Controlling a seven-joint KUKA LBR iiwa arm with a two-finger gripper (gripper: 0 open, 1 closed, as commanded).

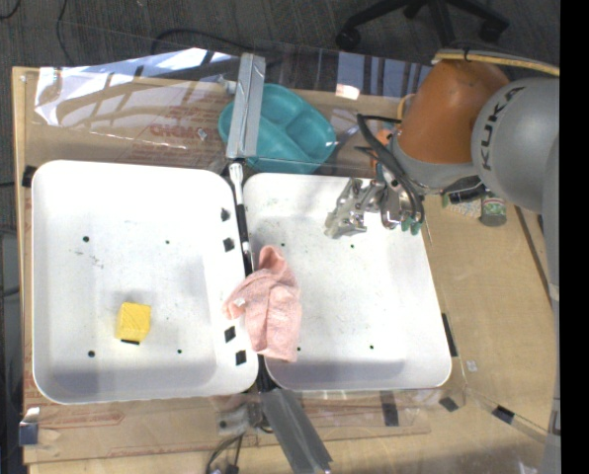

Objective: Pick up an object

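Two white bins sit side by side on the tabletop (492,294). The tool (346,225) hangs over the right bin (393,304) near its upper middle, fingers slightly parted, nothing between them. A pink cloth (268,309) drapes over the divide between the bins, lower-left of the tool and apart from it. A yellow block (133,321) lies in the left bin (107,225), well away.

gripper (346,220) over right bin (413,349) | pink cloth (269,309) on divider | fingers unclear
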